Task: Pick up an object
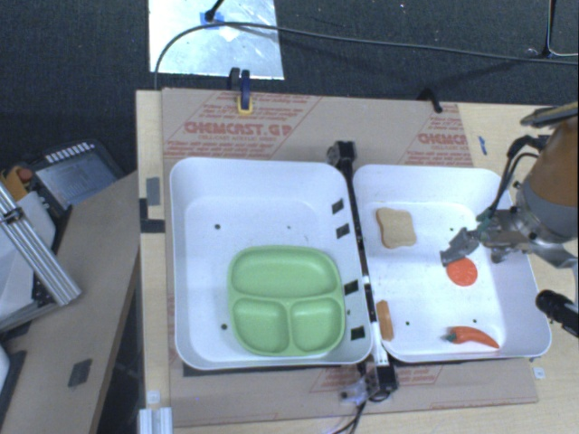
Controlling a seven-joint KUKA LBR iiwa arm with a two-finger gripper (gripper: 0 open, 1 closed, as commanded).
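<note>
At the near edge of the right white bin [520, 328] lies a small orange-red carrot-shaped toy [470, 336], and against the divider a slim orange sausage-like piece [384, 319] rests along the wall, likely pushed or rolled there. A little farther in sits the flat red round disc [463, 273], the thing I judge to be my target, since my pincer [460, 248] hangs just above and beside it, its dark tip close to the disc's far edge. Whether the tip touches the disc I cannot tell. I also cannot tell how wide my pincer stands: it shows as one dark blurred lump, and nothing is visibly held in it.

Beyond the disc, toward the divider, a tan bread-slice-shaped piece [395, 227] lies flat and well apart from me. In the left white bin [194, 206] a pale green divided plastic plate [286, 298] rests near the front wall.

My arm comes in from the right, and its upper part is cut off by the frame. Farther back, the brown printed cardboard sheet [298, 125] covers the counter under both bins.
</note>
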